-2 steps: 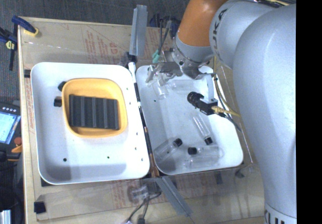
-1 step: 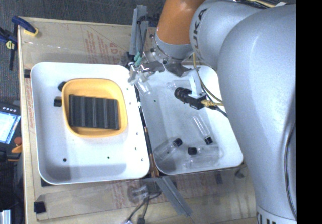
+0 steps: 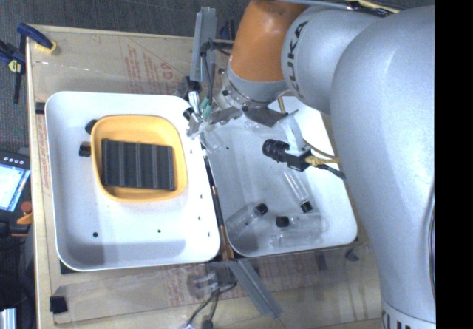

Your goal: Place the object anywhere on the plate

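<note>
Looking down at a slant, the camera view records a wooden bench bearing two shallow white bins side by side.

Left bin: holds a yellow plate with rounded corners, set toward the bin's far half. On the plate lies a dark ribbed insert, grey-black with parallel slats. A small dark item sits just beside the plate's left edge, touching or nearly so (too small to identify).

Right bin: holds several clear vials with black caps. One clear vial lies near the bin's middle right; another clear vial lies toward the near left corner, with a further capped piece between them. None of them is on the plate.

Arm: grey, with an orange band, entering from the right and covering much of the right bin's far side. Its gripper sits low over the seam between the two bins, near the plate's far right corner. The fingers are small and cluttered against the white rim (spread or pressed together cannot be told), and nothing can be made out between them.

A black connector with cable hangs below the wrist over the right bin.
</note>
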Robot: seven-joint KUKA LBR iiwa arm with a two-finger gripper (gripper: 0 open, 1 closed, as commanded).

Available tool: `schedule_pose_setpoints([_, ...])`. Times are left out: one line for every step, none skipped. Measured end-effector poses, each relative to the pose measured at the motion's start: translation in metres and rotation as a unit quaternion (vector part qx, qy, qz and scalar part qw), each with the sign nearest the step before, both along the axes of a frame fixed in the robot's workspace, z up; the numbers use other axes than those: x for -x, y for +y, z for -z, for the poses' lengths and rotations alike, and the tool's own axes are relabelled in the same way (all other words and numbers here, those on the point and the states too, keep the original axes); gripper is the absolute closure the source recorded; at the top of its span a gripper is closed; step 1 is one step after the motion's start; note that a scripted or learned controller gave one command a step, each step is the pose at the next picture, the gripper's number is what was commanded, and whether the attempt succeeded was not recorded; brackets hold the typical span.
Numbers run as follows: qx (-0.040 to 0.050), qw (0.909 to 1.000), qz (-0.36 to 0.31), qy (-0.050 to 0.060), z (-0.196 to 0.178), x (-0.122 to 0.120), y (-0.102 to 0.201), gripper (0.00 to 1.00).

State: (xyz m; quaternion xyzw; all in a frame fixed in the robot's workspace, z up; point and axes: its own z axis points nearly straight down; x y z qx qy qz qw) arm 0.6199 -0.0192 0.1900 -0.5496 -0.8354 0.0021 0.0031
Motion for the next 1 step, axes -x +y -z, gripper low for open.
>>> schedule_pose_setpoints([0.0001,1.0000,0.000,0.000,-0.0001,0.0000,-0.0003,0.00])
